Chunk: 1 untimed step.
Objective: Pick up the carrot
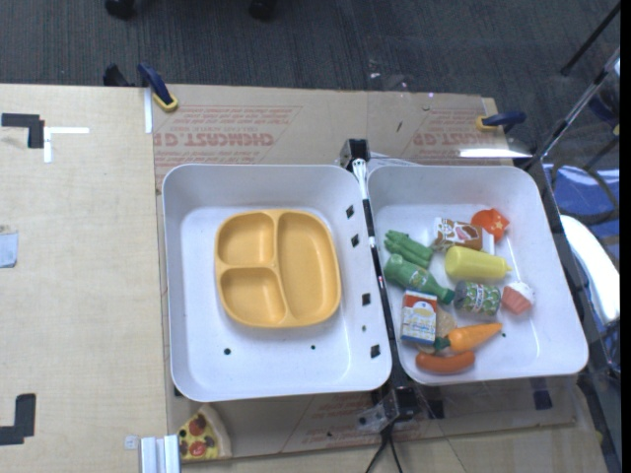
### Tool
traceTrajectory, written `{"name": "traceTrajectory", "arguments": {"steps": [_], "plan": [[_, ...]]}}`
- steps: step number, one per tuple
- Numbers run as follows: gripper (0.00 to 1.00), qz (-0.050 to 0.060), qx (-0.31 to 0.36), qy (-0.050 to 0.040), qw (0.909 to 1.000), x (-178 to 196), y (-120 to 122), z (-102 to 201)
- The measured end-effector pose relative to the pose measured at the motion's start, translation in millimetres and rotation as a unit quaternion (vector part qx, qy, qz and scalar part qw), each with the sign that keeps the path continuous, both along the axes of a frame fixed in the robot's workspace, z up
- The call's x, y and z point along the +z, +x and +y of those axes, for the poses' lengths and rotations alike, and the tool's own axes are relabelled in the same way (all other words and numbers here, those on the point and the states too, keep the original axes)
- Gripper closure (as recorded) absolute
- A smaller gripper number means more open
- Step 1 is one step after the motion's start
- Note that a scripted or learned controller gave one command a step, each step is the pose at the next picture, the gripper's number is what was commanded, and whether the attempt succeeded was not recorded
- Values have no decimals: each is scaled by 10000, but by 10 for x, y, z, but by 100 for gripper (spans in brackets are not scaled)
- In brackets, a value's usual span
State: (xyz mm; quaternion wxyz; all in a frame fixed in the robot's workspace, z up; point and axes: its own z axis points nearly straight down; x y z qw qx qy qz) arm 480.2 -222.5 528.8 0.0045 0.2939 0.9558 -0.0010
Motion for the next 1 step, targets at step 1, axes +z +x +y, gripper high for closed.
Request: {"name": "traceTrajectory", "arguments": {"steps": [1], "plan": [[0, 1, 0, 0, 10000, 0, 0, 0]]}}
